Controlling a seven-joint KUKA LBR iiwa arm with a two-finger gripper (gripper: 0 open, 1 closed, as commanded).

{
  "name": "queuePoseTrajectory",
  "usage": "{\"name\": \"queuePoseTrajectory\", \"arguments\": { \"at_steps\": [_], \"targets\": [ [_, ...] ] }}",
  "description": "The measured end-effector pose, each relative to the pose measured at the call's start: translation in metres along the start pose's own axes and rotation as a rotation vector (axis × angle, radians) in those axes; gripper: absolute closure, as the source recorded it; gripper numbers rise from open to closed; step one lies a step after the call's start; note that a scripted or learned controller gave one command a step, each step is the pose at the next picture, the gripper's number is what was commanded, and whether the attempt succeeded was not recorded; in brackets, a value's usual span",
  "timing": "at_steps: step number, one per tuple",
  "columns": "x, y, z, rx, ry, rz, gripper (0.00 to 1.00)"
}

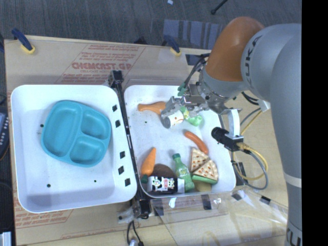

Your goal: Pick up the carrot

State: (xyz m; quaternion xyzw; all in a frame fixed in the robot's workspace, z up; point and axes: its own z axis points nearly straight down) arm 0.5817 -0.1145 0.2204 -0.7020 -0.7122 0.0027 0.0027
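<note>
The carrot (148, 161) is orange with a green end. It lies slanted in the right bin (137, 137), near that bin's left wall and toward the front. My gripper (180, 104) hangs over the back of the same bin, well behind and to the right of the carrot. It sits just above a small silver can (173, 118), and nothing of the carrot is near it.
Around the carrot lie a brown lump (163, 170), a black-and-white carton (164, 184), a green bottle (180, 171) and sandwich wedges (203, 167). A drumstick (152, 106), a green piece (195, 120) and a sausage (197, 141) lie farther back. The left bin (31, 188) holds a blue divided plate (76, 132).
</note>
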Motion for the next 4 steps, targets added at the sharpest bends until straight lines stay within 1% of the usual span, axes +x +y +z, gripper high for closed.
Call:
{"name": "queuePoseTrajectory", "arguments": {
  "at_steps": [1, 2, 3, 4],
  "targets": [
    [-0.001, -0.037, 0.109, 0.01, 0.002, 0.16, 0.0],
    [0.011, -0.085, 0.129, -0.002, 0.0, 0.282, 0.0],
    [0.011, -0.084, 0.119, -0.001, -0.001, 0.268, 1.0],
    [0.018, -0.092, 0.022, -0.007, 0.003, 0.251, 1.0]
  ]
}}
